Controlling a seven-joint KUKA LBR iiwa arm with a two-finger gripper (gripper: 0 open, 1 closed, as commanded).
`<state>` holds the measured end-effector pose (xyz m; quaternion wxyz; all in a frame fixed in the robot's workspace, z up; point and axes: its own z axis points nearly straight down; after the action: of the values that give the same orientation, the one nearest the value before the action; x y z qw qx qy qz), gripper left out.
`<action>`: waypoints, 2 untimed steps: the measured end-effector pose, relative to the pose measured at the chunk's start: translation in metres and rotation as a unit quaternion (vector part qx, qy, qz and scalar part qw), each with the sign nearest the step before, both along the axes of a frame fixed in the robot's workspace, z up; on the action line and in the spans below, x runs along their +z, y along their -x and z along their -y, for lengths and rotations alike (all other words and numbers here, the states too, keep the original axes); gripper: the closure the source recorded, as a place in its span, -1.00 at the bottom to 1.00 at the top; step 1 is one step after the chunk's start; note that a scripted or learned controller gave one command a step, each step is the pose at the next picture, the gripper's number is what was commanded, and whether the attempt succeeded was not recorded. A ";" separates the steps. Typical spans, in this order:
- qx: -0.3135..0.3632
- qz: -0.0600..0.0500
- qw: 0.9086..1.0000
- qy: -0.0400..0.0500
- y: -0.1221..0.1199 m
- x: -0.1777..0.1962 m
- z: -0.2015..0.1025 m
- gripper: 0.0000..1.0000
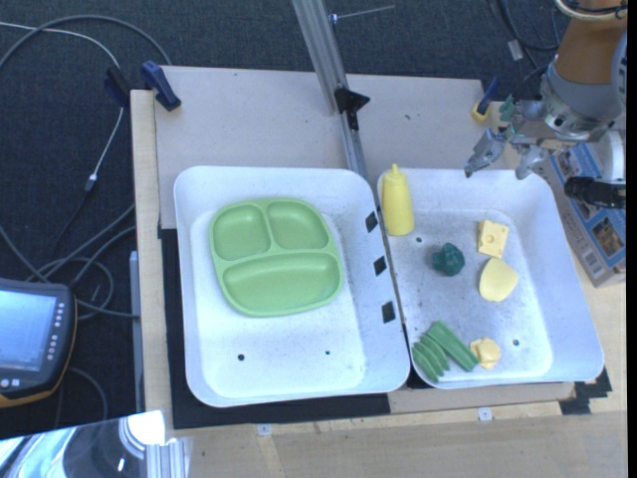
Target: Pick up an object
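The right bin [557, 267] holds a yellow mustard bottle [397, 201] at its upper left, a dark green broccoli piece [448, 259] in the middle, a yellow cheese wedge [492, 238], a pale yellow lemon-like piece [498, 281], green bean pods [444, 350] and a small yellow piece [486, 352] near the front. My gripper [497, 157] hangs above the bin's far edge, apart from every object. Its two fingers stand spread with nothing between them.
The left bin [199, 357] carries a green divided plate [276, 256]. A metal pole [323, 38] slants across the bench's back. Cables lie on the dark floor at left, and a screen device [30, 337] sits at the lower left.
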<state>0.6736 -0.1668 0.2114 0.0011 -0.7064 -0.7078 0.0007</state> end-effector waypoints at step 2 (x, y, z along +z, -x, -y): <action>0.000 -0.002 1.000 0.000 0.007 -0.051 -0.006 -1.00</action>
<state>0.6662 -0.1606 0.1607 0.0030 -0.7067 -0.7075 0.0019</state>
